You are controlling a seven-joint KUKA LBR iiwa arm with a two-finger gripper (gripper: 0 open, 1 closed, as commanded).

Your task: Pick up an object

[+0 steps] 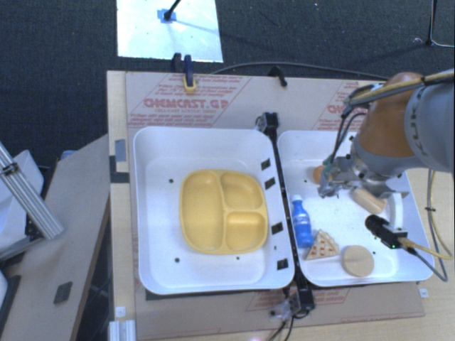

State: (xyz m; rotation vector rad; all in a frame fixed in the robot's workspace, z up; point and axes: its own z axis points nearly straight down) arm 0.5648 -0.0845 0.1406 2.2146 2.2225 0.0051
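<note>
My gripper [329, 187] hangs low over the upper left part of the right bin [334, 272], with the grey arm and its orange band reaching in from the right. A small orange thing [317, 172] lies just left of the gripper, partly hidden by it. A tan bread-like roll [369, 202] lies just to the gripper's right. Further forward in the same bin are a blue bottle [301, 221], a pizza-slice toy [323, 246] and a round tan disc [357, 260].
The left bin [153, 261] holds a yellow divided plate [222, 210]. A row of black clips runs along the wall between the two bins [279, 201]. Bare bin floor lies between the gripper and the bottle.
</note>
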